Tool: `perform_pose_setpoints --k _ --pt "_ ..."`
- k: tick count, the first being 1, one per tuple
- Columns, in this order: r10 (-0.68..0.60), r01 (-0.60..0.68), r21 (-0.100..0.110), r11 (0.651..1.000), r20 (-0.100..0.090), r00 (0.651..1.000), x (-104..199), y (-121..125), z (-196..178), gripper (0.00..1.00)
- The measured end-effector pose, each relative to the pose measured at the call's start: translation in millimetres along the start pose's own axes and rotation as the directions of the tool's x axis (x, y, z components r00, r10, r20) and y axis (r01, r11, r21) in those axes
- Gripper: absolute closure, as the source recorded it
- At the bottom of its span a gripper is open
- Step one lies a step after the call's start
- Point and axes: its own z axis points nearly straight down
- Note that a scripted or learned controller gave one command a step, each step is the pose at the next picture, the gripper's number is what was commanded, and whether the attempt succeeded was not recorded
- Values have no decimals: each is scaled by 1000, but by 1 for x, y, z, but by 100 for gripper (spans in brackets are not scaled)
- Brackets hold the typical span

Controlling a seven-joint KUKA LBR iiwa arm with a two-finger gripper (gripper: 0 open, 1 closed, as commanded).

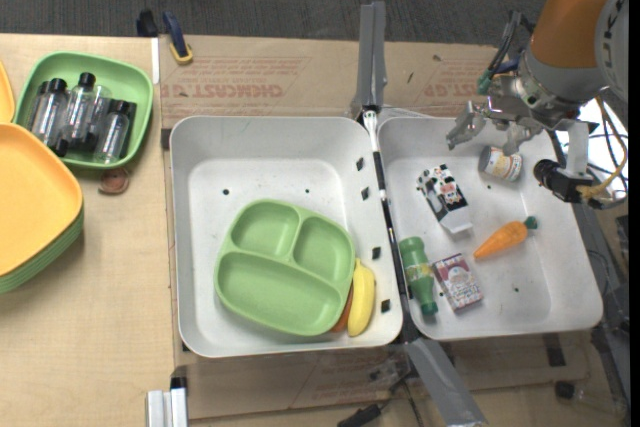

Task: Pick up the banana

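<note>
The yellow banana (pixel 362 298) lies curved in the left bin's front right corner.

Lighting was pretty even and bright, looked like overhead room light. The white bins (pixel 200 245) were a bit washed out, with soft glare on their floors. Shadows were faint and short, tucked under the green tray (pixel 285 265). Slightly soft overall, grainy toward the far edge of the table (pixel 260 75).
</note>
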Motion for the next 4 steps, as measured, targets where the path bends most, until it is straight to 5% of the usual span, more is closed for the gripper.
perform_pose_setpoints --k 2,3,4 --pt "80 -80 -3 997 1 997 11 28 19 0" --pt "126 -126 -1 992 1 992 -3 -12 -48 0" --pt "-6 6 0 1000 1 1000 6 6 -19 0"
